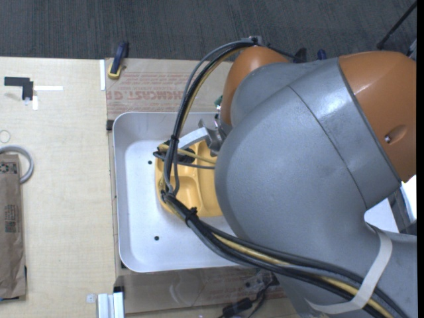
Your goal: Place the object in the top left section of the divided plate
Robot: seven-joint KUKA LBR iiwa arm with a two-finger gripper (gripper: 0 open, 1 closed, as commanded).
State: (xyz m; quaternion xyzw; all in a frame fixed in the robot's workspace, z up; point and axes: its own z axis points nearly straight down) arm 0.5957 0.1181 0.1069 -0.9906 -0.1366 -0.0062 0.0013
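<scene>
A yellow divided plate (196, 185) lies in the white bin (136, 197), and only its left part shows. The grey arm (311, 177) with its orange bands covers the rest of the plate and most of the bin. Black cables (173, 152) run down across the plate's left side. The arm hides the gripper and the object.
A brown paper package (11, 224) lies at the left edge of the wooden bench. A yellow and blue tool (118, 59) sits at the bench's back edge near the bin's corner. A black bracket (20, 85) is at the far left.
</scene>
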